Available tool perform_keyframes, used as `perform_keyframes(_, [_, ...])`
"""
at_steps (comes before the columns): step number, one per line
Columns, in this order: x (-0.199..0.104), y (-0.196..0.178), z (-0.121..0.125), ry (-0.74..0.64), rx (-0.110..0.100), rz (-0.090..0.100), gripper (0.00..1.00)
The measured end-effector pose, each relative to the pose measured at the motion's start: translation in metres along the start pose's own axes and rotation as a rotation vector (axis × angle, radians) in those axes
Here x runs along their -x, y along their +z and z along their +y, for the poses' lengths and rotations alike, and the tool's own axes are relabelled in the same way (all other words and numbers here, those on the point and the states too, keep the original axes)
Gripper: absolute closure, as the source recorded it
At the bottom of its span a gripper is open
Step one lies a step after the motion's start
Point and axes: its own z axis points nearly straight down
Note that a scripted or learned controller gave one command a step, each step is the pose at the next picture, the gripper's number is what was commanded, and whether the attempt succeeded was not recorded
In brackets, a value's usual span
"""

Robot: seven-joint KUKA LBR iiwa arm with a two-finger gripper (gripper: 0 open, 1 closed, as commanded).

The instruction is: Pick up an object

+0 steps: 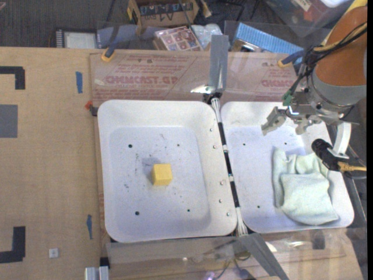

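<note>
Clear sheet [151,77] across upper centre of frame carries faint red print, mirrored and not legible. Left bin [111,156], shallow glossy white plastic with rounded corners and dark scuffs, holds one small yellow cube [162,174] near its centre, matte and foam-like. Right bin [247,156] holds a crumpled pale green-white cloth [303,194] at lower right; gripper [285,120] hangs over that bin's upper part, well apart from cloth, fingers spread, nothing between them.
</note>
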Motion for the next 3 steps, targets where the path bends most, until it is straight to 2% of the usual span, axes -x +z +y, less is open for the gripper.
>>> perform_keyframes(1, [0.057,0.073,-0.028,-0.361,0.001,0.0,0.0])
perform_keyframes(2, [0.051,0.064,-0.002,-0.351,0.005,-0.003,0.0])
perform_keyframes(3, [0.092,0.144,-0.044,-0.505,0.008,-0.004,0.0])
